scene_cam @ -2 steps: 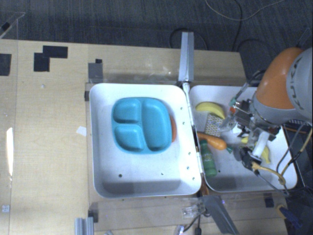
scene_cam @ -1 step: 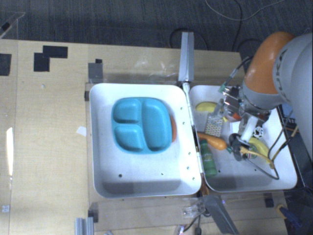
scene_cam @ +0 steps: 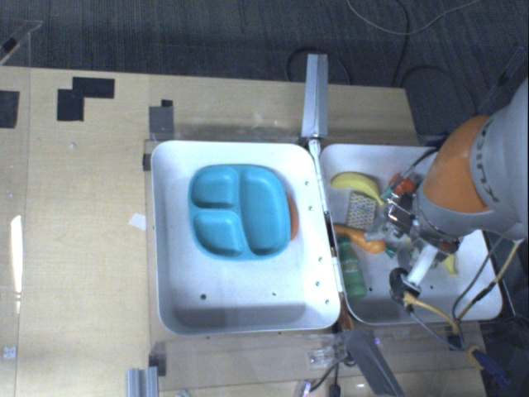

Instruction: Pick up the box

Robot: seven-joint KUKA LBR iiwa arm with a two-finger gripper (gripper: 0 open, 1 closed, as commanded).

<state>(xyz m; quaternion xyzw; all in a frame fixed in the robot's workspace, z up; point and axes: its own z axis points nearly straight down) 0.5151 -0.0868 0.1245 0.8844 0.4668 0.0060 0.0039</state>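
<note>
A small grey speckled box (scene_cam: 359, 211) lies in the right bin (scene_cam: 471, 304), just below a yellow banana (scene_cam: 355, 184). My gripper (scene_cam: 395, 224) hangs over the middle of that bin, right of the box and close to it, under the orange band of the arm (scene_cam: 450, 176). The wrist hides the gripper's tips. Nothing shows as held.
An orange carrot-like piece (scene_cam: 364, 239) and a green bottle (scene_cam: 352, 270) lie along the right bin's left wall. The left bin (scene_cam: 240, 304) holds a blue divided tray (scene_cam: 238, 209) with something orange (scene_cam: 293, 219) at its right edge. Cables (scene_cam: 430, 304) trail near the bin's front.
</note>
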